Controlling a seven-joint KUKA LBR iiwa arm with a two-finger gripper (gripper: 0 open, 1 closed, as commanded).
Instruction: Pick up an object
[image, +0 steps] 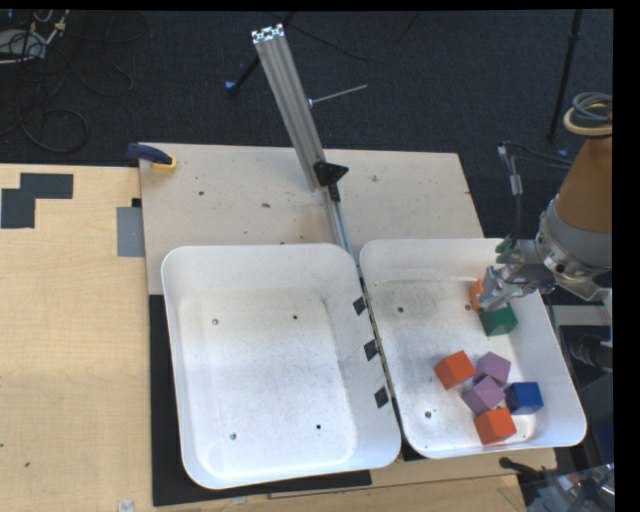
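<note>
Your tool (497, 292) hangs over the right bin's (420, 262) far right side, just above a green cube (499, 321), an orange piece (476, 293) touching it. Whether it is clenched or released, you cannot tell. Nearer you, orange (454, 369), purple (487, 384) and blue (524, 397) cubes cluster.

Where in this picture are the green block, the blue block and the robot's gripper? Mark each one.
green block (498, 321): camera view, on its top face.
blue block (524, 397): camera view, on its top face.
gripper (497, 291): camera view, midway between its fingertips.
</note>
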